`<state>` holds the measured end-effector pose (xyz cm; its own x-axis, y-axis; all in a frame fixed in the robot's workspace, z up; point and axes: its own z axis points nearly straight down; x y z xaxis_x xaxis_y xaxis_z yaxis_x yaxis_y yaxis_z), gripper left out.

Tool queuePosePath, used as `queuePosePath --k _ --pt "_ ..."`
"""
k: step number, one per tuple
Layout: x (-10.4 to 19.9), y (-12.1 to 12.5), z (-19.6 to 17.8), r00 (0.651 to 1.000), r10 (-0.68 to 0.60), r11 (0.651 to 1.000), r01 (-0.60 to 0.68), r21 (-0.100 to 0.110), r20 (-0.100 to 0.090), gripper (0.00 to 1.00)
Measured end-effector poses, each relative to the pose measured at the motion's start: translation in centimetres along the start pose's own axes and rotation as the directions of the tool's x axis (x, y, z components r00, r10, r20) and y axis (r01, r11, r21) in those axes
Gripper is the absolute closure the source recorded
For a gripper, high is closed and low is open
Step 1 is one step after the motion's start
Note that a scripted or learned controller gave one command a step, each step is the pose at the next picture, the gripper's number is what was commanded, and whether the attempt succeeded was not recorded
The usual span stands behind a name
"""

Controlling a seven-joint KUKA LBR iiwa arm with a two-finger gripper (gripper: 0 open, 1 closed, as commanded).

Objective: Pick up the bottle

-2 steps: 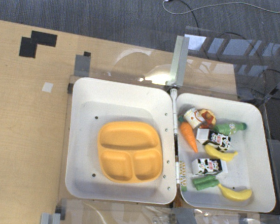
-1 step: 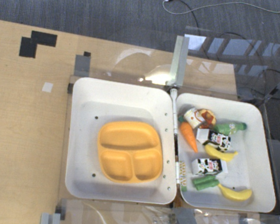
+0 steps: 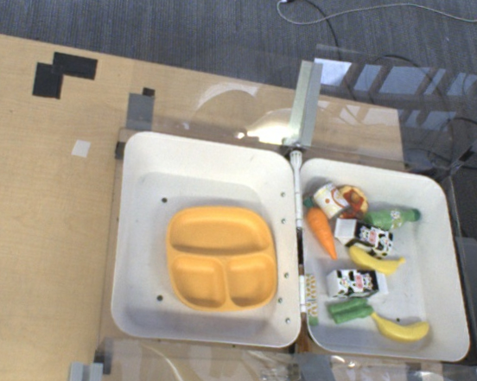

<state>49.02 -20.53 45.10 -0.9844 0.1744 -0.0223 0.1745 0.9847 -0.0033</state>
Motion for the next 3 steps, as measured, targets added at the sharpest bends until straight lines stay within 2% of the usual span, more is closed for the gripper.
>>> queuePosePath --k 1,2,3 --pt "0.0 0.0 0.0 1.000 0.000 1.000 0.000 0.000 0.000 0.00" --pt "0.2 -0.1 1.3 0.990 -0.139 0.990 0.139 -0.003 -0.009 0.00" --pt "0.2 -0.1 1.3 0.957 -0.291 0.957 0.291 -0.004 -0.008 0.00"
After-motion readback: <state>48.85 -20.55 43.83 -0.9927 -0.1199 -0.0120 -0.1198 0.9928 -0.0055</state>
